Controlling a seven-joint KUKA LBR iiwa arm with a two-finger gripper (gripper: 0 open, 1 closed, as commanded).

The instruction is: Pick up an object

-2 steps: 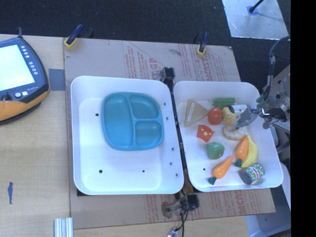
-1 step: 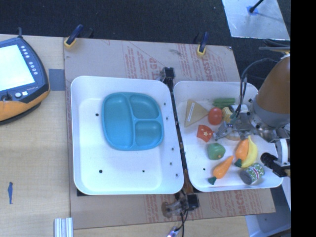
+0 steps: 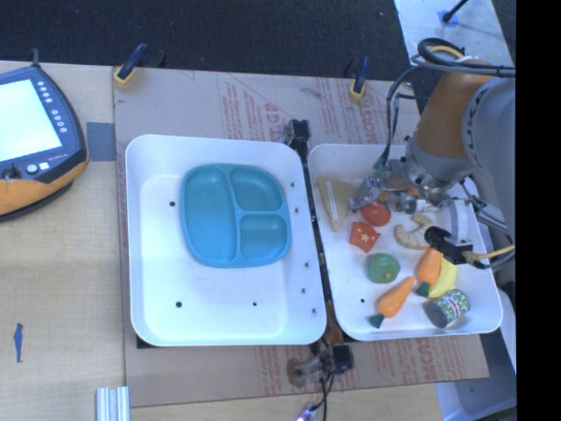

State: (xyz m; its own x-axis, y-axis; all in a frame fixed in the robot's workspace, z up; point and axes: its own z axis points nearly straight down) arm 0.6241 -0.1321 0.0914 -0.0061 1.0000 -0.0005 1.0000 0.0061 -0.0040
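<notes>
- A red tomato (image 3: pixel 375 214) is lying in the right bin (image 3: pixel 346 310), directly under the hand (image 3: pixel 379 198).
- The hand is hanging over the tomato; its grip is unclear.
- A red block (image 3: pixel 364 235), green ball (image 3: pixel 383 268) and carrot (image 3: pixel 394 297) are sitting nearby.
- A blue divided plate (image 3: pixel 235 215) is resting in the left bin (image 3: pixel 149 305).

Two white bins (image 3: pixel 140 235) sit on brown cardboard (image 3: pixel 254 103) printed with faint red lettering. The left bin holds a turquoise divided plate (image 3: pixel 235 214). The right bin holds a red cube (image 3: pixel 364 235) with a yellow mark, a red tomato (image 3: pixel 376 214), a green round piece (image 3: pixel 383 268), an orange carrot (image 3: pixel 396 296), and a green patterned can (image 3: pixel 449 308), possibly labelled. The arm (image 3: pixel 451 112) is grey and orange.
</notes>
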